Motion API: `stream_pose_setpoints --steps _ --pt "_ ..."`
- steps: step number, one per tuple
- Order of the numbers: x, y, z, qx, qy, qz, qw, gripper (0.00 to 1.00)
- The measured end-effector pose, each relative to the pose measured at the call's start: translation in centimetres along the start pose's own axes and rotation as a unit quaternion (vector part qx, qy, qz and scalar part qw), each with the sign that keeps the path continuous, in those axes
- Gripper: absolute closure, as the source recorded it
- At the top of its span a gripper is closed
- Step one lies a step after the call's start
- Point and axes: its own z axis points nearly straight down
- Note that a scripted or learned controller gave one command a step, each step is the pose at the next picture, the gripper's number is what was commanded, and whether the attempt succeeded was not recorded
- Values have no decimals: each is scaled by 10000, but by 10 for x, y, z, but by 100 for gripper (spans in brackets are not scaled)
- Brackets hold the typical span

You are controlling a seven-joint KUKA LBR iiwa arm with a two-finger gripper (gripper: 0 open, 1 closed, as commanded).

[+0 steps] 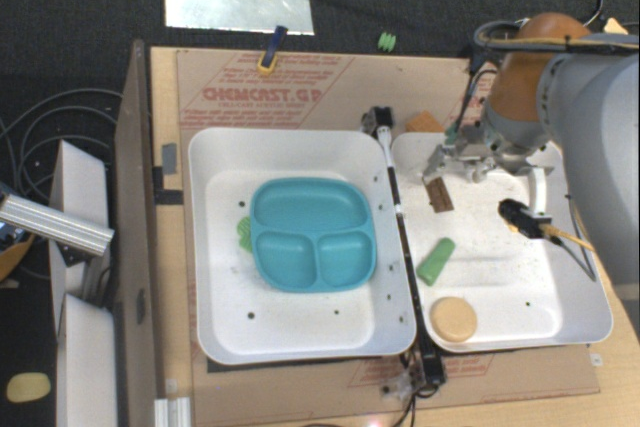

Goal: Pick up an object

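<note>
Treat the small brown rectangular block (438, 196) as probably light and rigid; grip it across its long sides. You cannot tell the state of the pincer (450, 167).

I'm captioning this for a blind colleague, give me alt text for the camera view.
A robot's gripper hangs over the right white bin, close to a small brown block; a green cylinder and a tan disc lie in the same bin. The left bin holds a teal divided plate.
</note>
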Motion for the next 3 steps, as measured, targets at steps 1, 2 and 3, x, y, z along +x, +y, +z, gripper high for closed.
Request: stream_pose_setpoints --steps 1,2,3 --pt "17 -4 1 45 13 -2 10000 0" --pt "16 -3 -11 26 7 -9 10000 100" --pt "80 -51 -106 5 29 -26 10000 100"
